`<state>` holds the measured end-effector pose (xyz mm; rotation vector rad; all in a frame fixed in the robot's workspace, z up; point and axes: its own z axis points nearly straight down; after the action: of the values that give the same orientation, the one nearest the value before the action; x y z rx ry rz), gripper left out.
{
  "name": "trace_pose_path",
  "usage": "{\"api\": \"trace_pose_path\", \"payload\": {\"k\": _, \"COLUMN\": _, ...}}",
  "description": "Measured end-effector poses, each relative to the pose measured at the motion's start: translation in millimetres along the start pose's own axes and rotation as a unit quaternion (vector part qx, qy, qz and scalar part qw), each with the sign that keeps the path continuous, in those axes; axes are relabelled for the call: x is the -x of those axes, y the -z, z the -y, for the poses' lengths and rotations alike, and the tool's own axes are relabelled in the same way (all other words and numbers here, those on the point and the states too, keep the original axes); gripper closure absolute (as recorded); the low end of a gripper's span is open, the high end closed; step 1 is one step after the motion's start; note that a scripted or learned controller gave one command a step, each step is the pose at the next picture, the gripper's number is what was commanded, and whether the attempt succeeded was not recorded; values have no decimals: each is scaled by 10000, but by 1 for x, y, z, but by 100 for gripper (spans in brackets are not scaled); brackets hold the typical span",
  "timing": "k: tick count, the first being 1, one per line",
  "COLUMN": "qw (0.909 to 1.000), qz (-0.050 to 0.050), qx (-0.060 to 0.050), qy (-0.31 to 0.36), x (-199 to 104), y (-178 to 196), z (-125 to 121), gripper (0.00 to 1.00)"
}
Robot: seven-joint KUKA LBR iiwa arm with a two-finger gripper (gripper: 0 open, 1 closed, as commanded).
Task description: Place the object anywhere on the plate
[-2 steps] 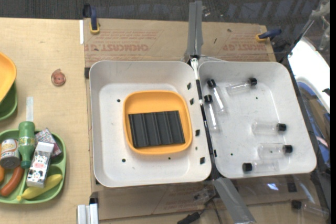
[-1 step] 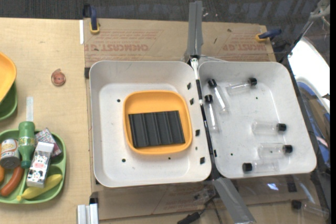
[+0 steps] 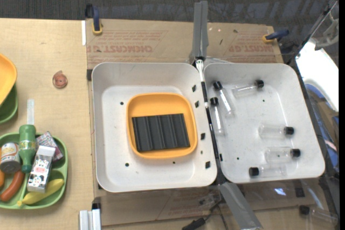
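A yellow-orange plate (image 3: 161, 100) sits in the middle of the left white bin (image 3: 110, 132). A dark grey ribbed slab (image 3: 161, 133) lies flat on the plate, covering most of its centre. The right white bin (image 3: 253, 110) holds several clear vials with black caps, among them one near the top (image 3: 245, 88), one at mid right (image 3: 276, 131) and one at the bottom (image 3: 267, 171).
A green tray (image 3: 62, 183) of toy food stands on the wooden table at lower left, with a yellow bowl (image 3: 5, 83) above it and a small pink disc (image 3: 60, 80) nearby. A grey metal bar (image 3: 200, 29) rises behind the bins' joint.
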<state>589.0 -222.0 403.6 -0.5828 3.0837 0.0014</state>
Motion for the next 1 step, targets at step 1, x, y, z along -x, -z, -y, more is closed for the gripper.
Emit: {"api": "trace_pose_path", "payload": {"k": 1, "qw": 9896, "qz": -3, "qx": 7, "qy": 1437, "x": -33, "y": -26, "z": -13, "gripper": 0}}
